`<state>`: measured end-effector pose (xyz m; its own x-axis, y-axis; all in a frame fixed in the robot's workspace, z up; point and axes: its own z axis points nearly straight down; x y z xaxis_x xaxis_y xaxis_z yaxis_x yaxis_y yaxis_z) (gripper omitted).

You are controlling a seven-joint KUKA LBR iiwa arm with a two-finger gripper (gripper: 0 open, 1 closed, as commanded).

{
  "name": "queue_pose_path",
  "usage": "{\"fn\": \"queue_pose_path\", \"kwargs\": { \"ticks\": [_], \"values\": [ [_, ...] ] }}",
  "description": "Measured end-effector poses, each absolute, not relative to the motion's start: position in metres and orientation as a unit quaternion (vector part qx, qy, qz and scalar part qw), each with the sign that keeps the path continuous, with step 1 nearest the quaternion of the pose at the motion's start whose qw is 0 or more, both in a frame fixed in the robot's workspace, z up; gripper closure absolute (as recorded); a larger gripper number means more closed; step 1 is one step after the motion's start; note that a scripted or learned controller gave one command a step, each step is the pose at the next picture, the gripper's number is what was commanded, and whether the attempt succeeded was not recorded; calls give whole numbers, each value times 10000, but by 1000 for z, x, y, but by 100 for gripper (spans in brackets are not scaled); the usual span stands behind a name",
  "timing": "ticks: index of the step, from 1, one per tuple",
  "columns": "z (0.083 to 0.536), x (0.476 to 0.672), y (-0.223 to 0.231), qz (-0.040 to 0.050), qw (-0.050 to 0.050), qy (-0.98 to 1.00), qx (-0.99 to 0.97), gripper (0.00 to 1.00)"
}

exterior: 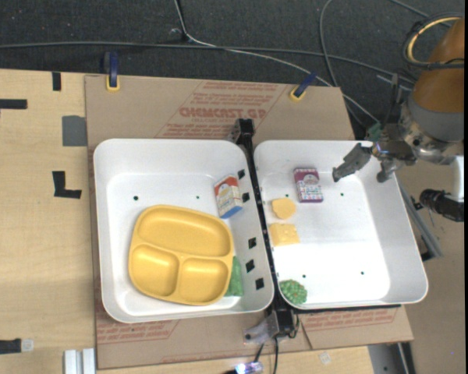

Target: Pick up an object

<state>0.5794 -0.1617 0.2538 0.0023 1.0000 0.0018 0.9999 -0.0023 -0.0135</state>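
My gripper [366,167] hangs over the upper right corner of the right bin [390,232]. Its two dark fingers are spread apart, open, with nothing between them. To its left a small maroon box [307,185] lies on the bin floor. Lower down along the bin's left side lie a round yellow piece [283,207], a square yellow piece [285,234] and a green leafy lump [293,291]. In the left bin [117,170] rests a yellow divided plate [181,253]. A small red, white and blue carton [228,195] stands above it, and a green item [235,279] is wedged at the plate's right edge.
The two bins meet at a black divider [253,209] with clips. Cables [218,45] run across the dark surface behind the bins. The arm's grey and orange wrist [441,92] stands at the right edge. Brown cardboard [218,107] lies under both bins.
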Motion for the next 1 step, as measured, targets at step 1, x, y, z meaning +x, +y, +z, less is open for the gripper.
{"fn": "queue_pose_path", "kwargs": {
  "ticks": [1],
  "values": [
    [261, 582, -161, 6, 3, -7075, -7067, 0]
  ]
}}
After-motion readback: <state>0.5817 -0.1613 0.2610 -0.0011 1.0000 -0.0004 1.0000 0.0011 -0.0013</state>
